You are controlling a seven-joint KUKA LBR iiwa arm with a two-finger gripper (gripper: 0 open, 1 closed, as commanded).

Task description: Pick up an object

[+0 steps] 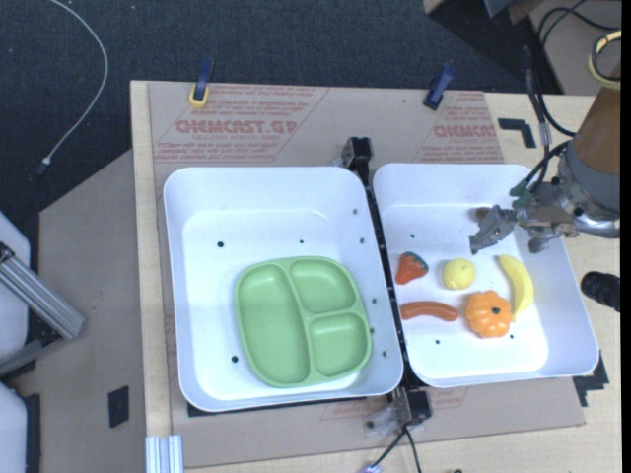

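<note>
Small round yellow lemon-like toy (457, 273) sitting in the right-hand shallow white bin (434, 363), nearest candidate for the pick. Just beside it a curved yellow plastic banana (517, 282), below them a squat orange toy pumpkin (489, 314), touching or nearly touching the banana's lower end. Further left a red strawberry-shaped toy with green top (411, 267) and a long orange-red sausage-like piece (430, 311). Hovering above the lemon's upper right, the grey two-finger claw (501, 227), nothing seen between the fingers; whether apart or together, cannot tell from this slant. Risk from here, by judgement: crowded cluster, so a descent slightly off could nudge banana or pumpkin, or roll the round toy away from the pinch. Off to the left, a pale green three-compartment plastic plate (301, 320) in the left-hand white bin (197, 215), all on the cardboard-covered worktop (158, 146).
</note>
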